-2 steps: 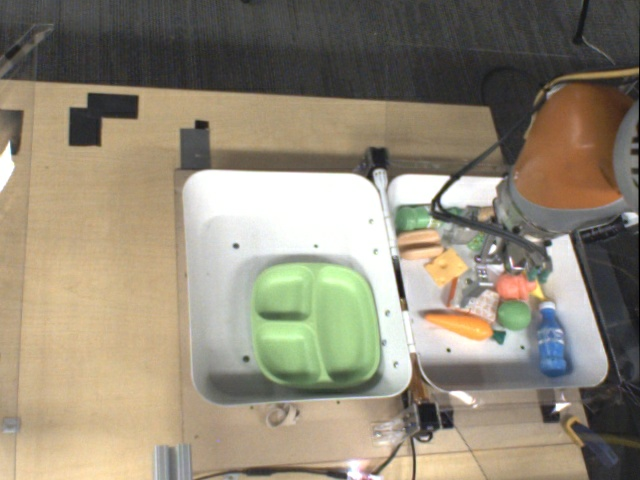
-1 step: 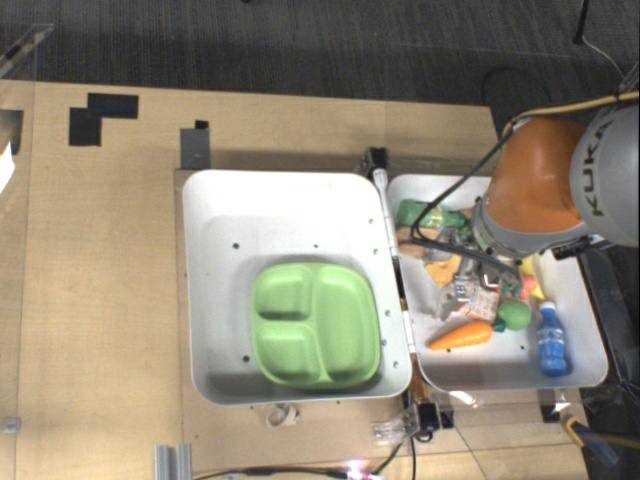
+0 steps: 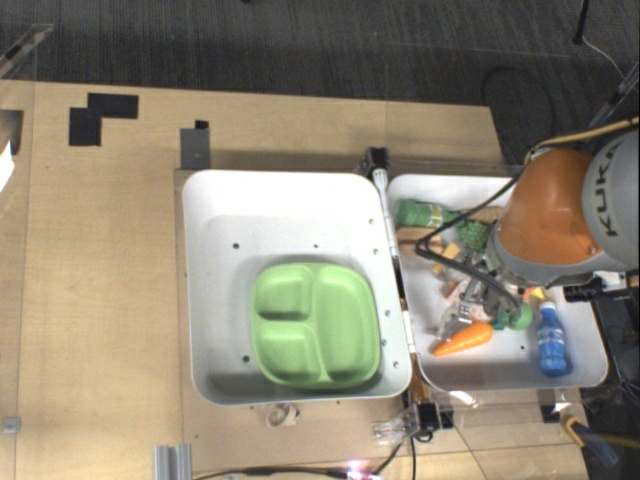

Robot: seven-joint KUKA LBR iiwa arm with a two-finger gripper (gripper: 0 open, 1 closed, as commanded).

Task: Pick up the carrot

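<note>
A matt wooden bench (image 3: 100, 298), two smooth white plastic bins (image 3: 215, 268), a glossy green plastic tray (image 3: 315, 323), a smooth orange carrot (image 3: 463, 340) and a shiny blue bottle (image 3: 550, 343) are seen.

Robotics lab: wooden bench (image 3: 100, 268), white bins (image 3: 210, 268), loose cables (image 3: 440, 238).

Greens, orange and blue against white bins

A pale green three-compartment plastic plate (image 3: 316, 321) sits in the plain white left bin (image 3: 215, 218); the white right bin (image 3: 590, 366) holds a bright orange tapered carrot (image 3: 462, 341), a blue plastic bottle (image 3: 551, 342) and a green-labelled bottle (image 3: 420, 213).
</note>
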